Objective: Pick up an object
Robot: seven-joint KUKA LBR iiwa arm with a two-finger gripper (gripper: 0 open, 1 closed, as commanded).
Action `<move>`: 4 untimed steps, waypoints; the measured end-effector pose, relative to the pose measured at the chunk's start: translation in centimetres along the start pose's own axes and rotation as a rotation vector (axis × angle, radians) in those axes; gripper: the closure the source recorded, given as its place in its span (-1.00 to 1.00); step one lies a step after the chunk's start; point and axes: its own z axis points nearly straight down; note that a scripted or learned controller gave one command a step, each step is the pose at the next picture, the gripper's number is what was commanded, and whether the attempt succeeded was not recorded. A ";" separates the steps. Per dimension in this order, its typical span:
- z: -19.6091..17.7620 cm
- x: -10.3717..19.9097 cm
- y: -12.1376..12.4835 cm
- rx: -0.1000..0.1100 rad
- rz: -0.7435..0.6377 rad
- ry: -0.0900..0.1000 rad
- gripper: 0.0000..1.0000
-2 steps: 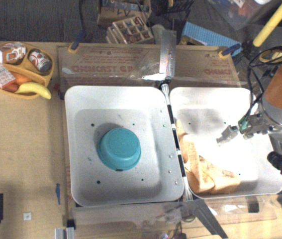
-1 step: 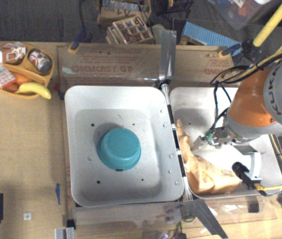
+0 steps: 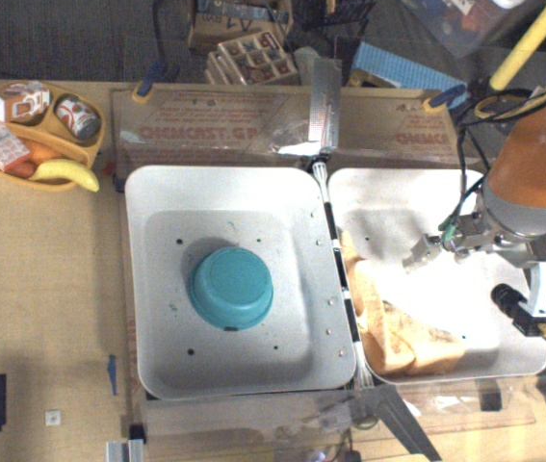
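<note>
Camera view, looking down at a slant: two shallow white plastic bins side by side. The left bin holds a teal bowl, round, smooth, matte, lying mouth-down near the centre of the floor. The right bin holds a tan cloth, soft and crumpled, heaped against the near-left corner and partly up the dividing wall. The arm reaches in from the right, orange band above the wrist; the gripper hangs over the middle of the right bin, apart from the cloth and beyond it. Finger state: cannot tell, too small and washed out against the white floor. Nothing visible between them. Judged step: approach, no pick made yet. The cloth is the nearest candidate; next move likely calls for shifting toward the near-left corner, descending, and pinching a raised fold, since limp fabric can slip.
</note>
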 end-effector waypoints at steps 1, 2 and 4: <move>3.1 3.3 9.6 -0.001 -0.074 -0.001 -1.00; -6.8 4.3 9.8 -0.001 -0.093 -0.001 -1.00; -4.2 7.9 -3.2 0.002 -0.281 0.002 -1.00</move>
